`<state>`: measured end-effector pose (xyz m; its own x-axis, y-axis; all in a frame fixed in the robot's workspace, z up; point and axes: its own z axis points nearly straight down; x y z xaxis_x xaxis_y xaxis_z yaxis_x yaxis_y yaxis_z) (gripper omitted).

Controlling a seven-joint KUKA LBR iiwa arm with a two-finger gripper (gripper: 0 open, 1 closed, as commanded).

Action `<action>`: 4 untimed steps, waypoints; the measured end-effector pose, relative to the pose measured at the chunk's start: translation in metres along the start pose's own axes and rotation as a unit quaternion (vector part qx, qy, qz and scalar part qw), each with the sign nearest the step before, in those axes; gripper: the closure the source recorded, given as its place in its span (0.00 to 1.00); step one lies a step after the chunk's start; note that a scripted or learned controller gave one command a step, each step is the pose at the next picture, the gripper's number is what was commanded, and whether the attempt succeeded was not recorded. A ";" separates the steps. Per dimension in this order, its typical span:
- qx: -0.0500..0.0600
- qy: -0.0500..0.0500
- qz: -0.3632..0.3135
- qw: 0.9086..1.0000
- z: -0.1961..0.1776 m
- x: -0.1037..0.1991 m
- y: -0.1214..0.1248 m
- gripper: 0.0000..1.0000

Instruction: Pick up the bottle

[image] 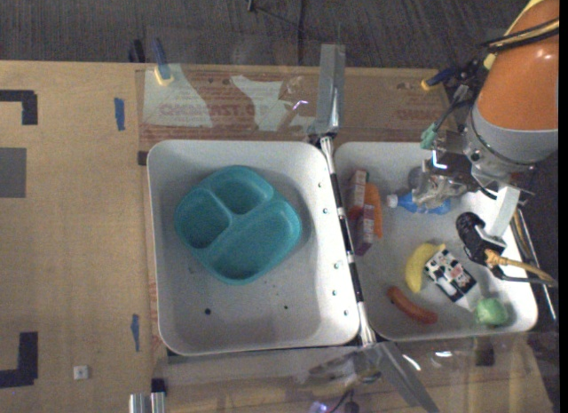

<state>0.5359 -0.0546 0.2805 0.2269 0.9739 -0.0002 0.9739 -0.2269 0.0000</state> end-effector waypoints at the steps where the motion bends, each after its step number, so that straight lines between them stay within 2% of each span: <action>1: 0.000 0.000 0.000 1.000 0.000 0.000 0.000 0.00; 2: 0.000 0.000 -0.026 1.000 0.103 -0.056 -0.011 0.00; 3: -0.001 0.000 0.025 1.000 0.191 -0.110 0.056 0.00; 4: -0.002 0.000 0.057 0.998 0.194 -0.105 0.105 0.00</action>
<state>0.6146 -0.1812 0.0869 0.3368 0.9416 -0.0009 0.9416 -0.3368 0.0041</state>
